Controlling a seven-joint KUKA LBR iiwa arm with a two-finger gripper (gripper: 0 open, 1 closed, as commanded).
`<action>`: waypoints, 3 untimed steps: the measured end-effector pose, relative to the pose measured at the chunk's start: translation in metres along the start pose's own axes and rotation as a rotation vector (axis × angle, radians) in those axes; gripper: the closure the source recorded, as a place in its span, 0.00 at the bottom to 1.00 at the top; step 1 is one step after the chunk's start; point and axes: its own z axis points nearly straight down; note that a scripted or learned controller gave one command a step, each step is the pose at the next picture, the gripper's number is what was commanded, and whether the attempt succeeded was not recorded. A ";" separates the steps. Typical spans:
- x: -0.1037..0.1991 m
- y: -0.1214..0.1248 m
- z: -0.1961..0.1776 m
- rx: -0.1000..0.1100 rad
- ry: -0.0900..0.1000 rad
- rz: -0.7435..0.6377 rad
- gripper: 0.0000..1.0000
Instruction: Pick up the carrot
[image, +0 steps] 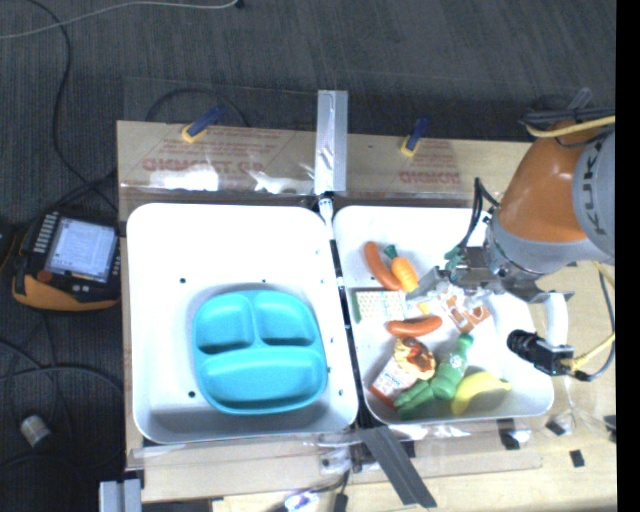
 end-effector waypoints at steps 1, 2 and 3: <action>0.001 0.087 0.097 -0.009 -0.005 -0.162 0.00; 0.002 0.088 0.088 -0.009 -0.002 -0.163 1.00; 0.016 0.073 -0.038 -0.002 -0.002 -0.250 1.00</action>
